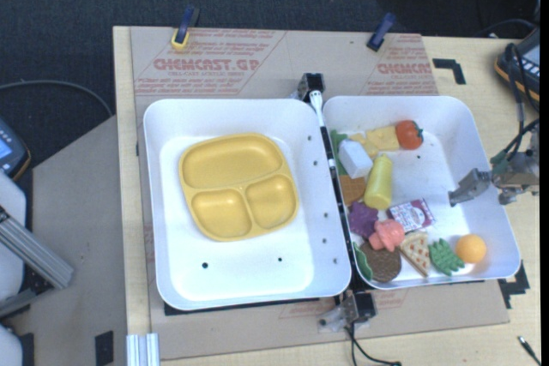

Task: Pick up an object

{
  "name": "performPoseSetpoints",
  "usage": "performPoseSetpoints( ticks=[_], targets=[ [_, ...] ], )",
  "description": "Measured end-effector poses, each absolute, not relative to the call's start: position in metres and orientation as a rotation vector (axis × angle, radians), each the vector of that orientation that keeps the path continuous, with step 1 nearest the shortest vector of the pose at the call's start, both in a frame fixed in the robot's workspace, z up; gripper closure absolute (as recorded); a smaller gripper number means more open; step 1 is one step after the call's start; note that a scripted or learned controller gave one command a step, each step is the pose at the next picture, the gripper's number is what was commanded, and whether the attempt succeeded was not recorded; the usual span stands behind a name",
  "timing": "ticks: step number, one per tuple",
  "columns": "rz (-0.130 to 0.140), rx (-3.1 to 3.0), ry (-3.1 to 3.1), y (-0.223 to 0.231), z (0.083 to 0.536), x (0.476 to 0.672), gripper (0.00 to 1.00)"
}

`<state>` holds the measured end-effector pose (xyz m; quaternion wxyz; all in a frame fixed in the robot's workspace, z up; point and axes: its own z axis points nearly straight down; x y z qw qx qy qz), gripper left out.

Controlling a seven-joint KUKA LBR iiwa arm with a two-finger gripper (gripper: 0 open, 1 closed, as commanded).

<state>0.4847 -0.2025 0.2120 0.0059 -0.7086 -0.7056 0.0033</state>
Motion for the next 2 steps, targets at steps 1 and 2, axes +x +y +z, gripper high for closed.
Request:
performPoseSetpoints(
  ticks=[1,2],
  targets=[
    [0.0,-2.221,-2.222,-0.202,0.218,0.488,0.0],
    [0.002,-2.217,-2.217,-0.193,0.159,0.487,0.0]
  ],
)
